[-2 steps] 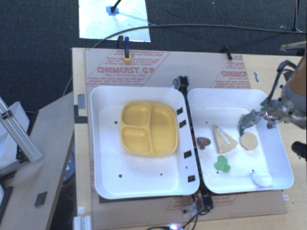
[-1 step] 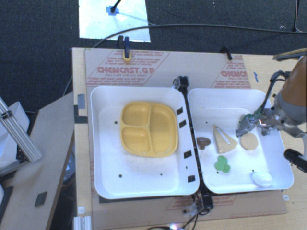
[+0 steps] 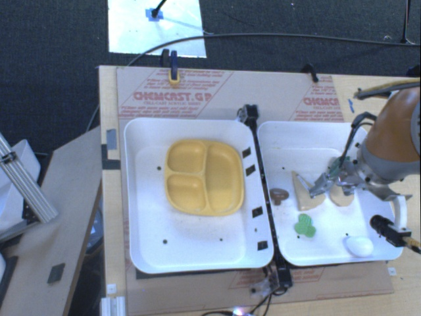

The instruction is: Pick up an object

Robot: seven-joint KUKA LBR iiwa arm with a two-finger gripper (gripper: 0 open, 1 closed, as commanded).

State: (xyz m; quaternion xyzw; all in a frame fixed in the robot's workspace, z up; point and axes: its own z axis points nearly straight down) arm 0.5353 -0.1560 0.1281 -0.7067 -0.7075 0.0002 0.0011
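1. The grey arm with its orange band reaches in from the right, and its two-finger gripper (image 3: 320,188) is down inside the right white bin (image 3: 309,133).
2. The gripper's tip sits on a tan, flat wedge-shaped piece (image 3: 306,196); I cannot tell whether the claw is apart or together.
3. Nearby lie a small brown round object (image 3: 279,195), a green crumpled toy (image 3: 304,226) and a white oval object (image 3: 359,245).
4. The left white bin (image 3: 141,196) holds a yellow divided plastic plate (image 3: 204,176).
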